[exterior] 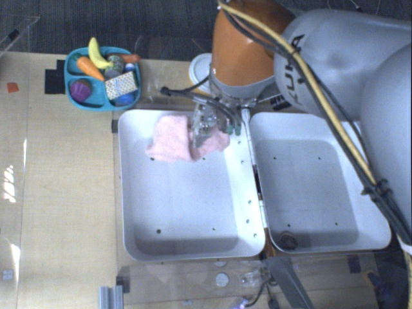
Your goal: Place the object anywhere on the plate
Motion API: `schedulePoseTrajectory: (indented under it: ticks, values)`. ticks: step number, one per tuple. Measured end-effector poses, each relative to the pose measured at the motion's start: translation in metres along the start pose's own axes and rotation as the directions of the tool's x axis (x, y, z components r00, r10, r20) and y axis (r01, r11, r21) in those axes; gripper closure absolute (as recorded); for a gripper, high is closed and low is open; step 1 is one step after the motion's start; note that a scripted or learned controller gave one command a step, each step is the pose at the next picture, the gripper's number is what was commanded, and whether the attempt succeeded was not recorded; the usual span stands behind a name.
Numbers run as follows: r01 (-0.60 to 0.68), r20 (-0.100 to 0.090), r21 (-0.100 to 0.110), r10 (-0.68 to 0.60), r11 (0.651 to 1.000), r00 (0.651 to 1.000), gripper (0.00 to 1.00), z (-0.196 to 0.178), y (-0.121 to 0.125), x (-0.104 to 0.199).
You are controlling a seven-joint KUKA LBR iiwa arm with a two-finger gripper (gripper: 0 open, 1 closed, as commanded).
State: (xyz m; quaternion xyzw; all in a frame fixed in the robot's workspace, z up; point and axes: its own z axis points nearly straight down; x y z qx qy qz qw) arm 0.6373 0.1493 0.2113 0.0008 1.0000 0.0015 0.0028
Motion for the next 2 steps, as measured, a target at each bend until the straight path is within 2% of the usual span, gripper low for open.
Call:
schedulePoseTrajectory:
  ticks: [1,2]
  values:
    - [0.003,0.001,-0.001,-0.003,1.0,1.0,1.0,-0.0135,0.049,0.0138]
    - [0.002,0.002,-0.001,-0.002,1.0,1.0,0.0,-0.0139,0.0489,0.0136]
